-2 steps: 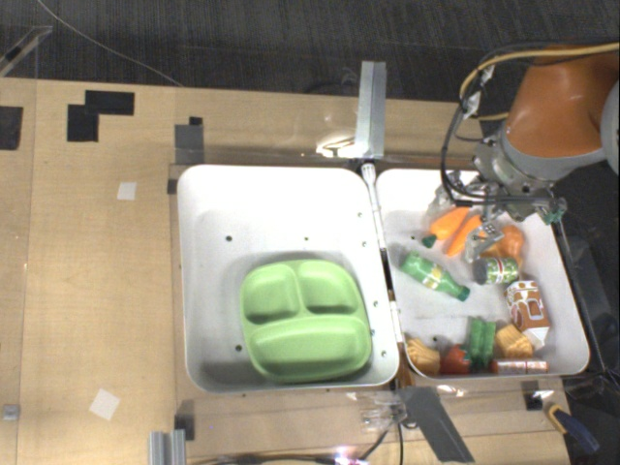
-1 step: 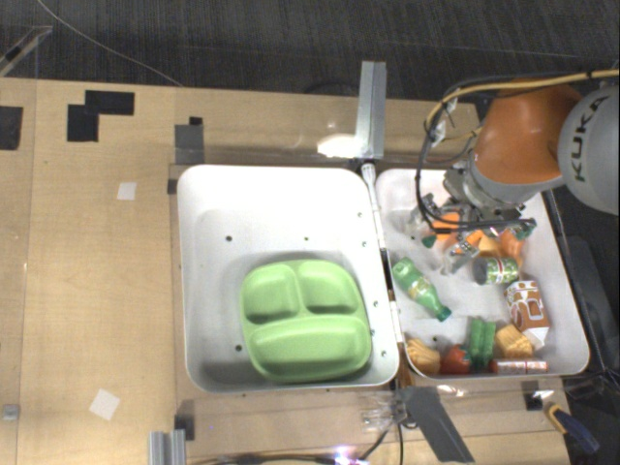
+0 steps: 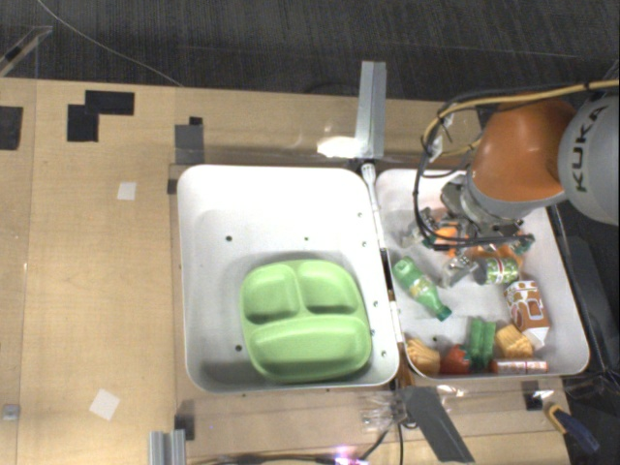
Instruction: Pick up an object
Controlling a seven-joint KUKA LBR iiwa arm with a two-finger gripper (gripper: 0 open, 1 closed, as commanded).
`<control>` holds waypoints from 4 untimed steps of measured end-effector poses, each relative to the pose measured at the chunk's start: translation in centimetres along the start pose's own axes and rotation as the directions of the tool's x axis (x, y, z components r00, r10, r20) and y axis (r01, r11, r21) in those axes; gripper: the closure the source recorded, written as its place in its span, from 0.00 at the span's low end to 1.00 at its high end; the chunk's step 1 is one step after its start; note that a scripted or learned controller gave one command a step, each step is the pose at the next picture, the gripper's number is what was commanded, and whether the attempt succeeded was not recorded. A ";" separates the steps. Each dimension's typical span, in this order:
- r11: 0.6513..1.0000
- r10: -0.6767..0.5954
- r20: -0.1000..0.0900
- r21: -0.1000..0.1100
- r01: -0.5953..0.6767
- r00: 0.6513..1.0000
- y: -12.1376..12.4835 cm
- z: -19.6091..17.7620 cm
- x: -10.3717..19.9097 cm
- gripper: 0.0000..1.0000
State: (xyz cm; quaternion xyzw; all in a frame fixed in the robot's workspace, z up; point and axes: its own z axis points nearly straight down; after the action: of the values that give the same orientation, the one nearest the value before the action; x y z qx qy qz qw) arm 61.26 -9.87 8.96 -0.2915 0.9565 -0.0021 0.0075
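Camera view: we see the arm (image 3: pixel 528 153) low over the right bin (image 3: pixel 573 342), claw (image 3: pixel 475 250) among clutter at frame right; can't tell its state. Nearest: can (image 3: pixel 502 269), green bottle (image 3: pixel 421 287). Green tray (image 3: pixel 305 320) in the left bin (image 3: pixel 208 221). We'd center on one item, avoid neighbours, then close.

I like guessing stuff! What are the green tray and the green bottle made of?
The green tray looks like moulded plastic: one even matte colour, rounded rims, three pressed-in compartments. The green bottle also seems to be plastic, a bit shinier, with a paler band like a label, though it is too small to be sure.
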 end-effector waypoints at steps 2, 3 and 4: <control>0.989 0.150 0.001 0.001 -0.150 0.989 0.5 0.0 0.6 0.00; 0.968 0.251 0.002 0.001 -0.251 0.968 1.2 -0.1 3.4 0.00; 0.957 0.289 -0.001 0.000 -0.289 0.957 -3.5 0.1 -2.8 0.00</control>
State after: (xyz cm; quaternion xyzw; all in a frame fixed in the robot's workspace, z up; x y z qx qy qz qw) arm 65.50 -11.20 8.88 -0.1488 0.9888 -0.0011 0.0071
